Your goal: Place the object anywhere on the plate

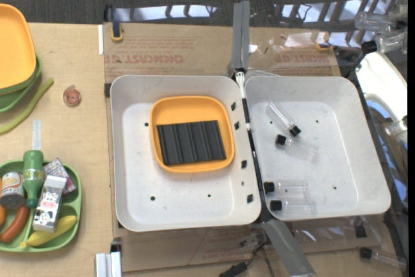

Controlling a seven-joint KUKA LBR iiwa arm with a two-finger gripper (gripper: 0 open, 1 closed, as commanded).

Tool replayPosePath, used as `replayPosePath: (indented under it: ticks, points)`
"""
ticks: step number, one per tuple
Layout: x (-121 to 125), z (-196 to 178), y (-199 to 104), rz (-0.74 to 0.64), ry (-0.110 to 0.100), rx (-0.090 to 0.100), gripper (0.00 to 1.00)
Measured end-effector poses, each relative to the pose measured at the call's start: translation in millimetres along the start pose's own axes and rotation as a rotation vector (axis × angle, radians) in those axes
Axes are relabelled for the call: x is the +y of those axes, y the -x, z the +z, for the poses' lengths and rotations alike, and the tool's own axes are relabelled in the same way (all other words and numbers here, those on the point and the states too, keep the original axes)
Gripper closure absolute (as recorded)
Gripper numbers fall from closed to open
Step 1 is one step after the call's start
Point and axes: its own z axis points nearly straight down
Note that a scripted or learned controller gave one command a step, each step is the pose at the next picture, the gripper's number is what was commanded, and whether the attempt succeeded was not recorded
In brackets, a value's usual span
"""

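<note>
Orange plate (pixel 192 115) sits in left bin (pixel 130 191), slightly toward 12 o'clock of bin centre. Dark ribbed block (pixel 192 143) lies flat on plate, filling its middle. Right bin (pixel 350 185) holds clear tubes with black caps: one (pixel 284 120) near centre, two (pixel 288 198) at 7 o'clock corner. Arm (pixel 382 84) at 3 o'clock frame edge; gripper state: cannot tell. Green tray of toy food (pixel 39 204) at 8 o'clock.
</note>
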Motion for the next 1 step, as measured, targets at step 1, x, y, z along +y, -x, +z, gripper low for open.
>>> replayPosePath:
  ticks: [1]
  points:
    - [0.4, -0.9, 8.9, -0.303, -0.001, -0.003, 1.00]
